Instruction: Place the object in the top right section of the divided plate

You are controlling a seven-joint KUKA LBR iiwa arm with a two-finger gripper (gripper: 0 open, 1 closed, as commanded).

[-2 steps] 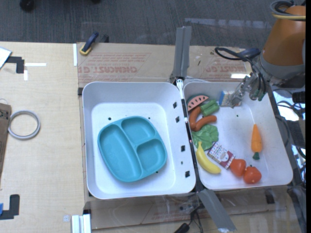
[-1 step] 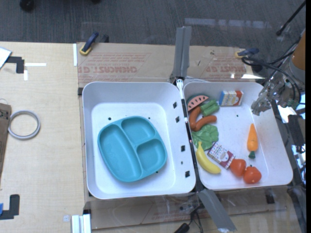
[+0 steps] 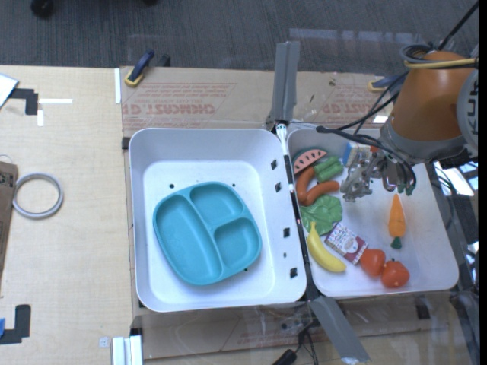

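A blue divided plate (image 3: 207, 233) lies in the left bin (image 3: 144, 166), with one long section on its left and two smaller ones on its right; all three sections are bare. My gripper (image 3: 378, 181) hangs over the back of the right bin (image 3: 437, 226), under the arm's orange band. Its fingers stand apart, and only white bin floor shows between them. Toy foods lie around it: an orange carrot (image 3: 396, 217) just below to the right, a green pepper (image 3: 329, 167) and a red sausage (image 3: 310, 189) to its left.
The right bin also holds a watermelon slice (image 3: 310, 158), a green leafy piece (image 3: 323, 211), a banana (image 3: 323, 251), a red packet (image 3: 346, 242) and two tomatoes (image 3: 373, 261). A tape roll (image 3: 36, 195) lies on the bench at far left. Cables trail from the arm.
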